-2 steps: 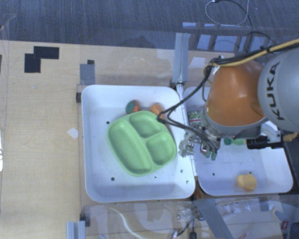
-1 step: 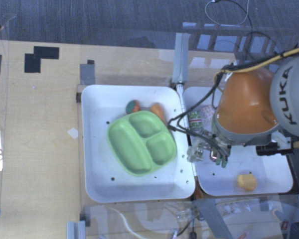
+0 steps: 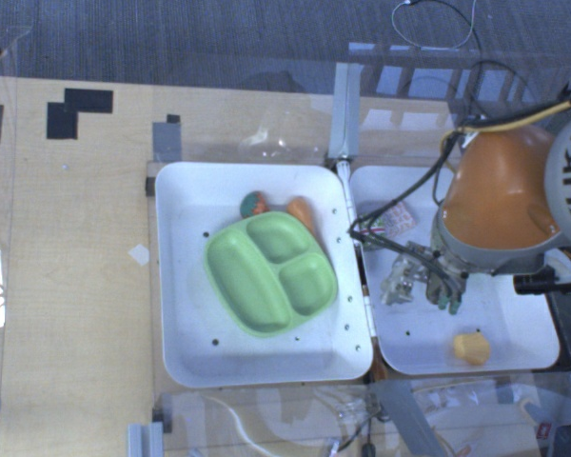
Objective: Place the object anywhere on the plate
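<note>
A green divided plate (image 3: 266,274) lies in the left bin (image 3: 186,255), its three compartments bare. A small red and green round object (image 3: 254,203) and an orange carrot-like object (image 3: 302,212) rest against the plate's far rim. In the right bin (image 3: 514,346), a yellow object (image 3: 472,348) sits near the front edge. A pink and white object (image 3: 397,220) lies at the back left. My gripper (image 3: 421,284) hangs low over the left middle of the right bin, between those two objects. A pale blurred shape sits at its tip, and I cannot make out what it is.
The raised wall (image 3: 359,265) between the two bins runs just left of the gripper. The arm's orange band (image 3: 500,193) and black cables cover the back right of the right bin. Bare bin floor surrounds the plate in front and to the left.
</note>
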You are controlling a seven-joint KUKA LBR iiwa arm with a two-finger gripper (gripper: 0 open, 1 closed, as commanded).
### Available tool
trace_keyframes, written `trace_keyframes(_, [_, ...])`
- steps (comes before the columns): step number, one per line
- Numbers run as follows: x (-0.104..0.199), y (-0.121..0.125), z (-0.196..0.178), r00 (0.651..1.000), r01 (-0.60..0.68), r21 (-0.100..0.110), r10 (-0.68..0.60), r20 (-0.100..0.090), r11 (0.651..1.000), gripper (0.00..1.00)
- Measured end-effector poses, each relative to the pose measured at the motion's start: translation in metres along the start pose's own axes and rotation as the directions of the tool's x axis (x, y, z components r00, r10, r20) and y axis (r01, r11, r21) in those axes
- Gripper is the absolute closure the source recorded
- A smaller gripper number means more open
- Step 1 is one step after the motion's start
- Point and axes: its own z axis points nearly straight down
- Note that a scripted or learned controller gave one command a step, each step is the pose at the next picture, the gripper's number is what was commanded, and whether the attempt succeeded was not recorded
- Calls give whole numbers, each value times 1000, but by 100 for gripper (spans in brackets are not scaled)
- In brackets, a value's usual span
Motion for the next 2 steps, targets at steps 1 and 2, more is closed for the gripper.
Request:
trace_keyframes(1, [-110,-17,-9,998,66,1,-66,1,998,100])
trace_keyframes(2, [-2,-8,0,970,242,0,-242,-2,970,100])
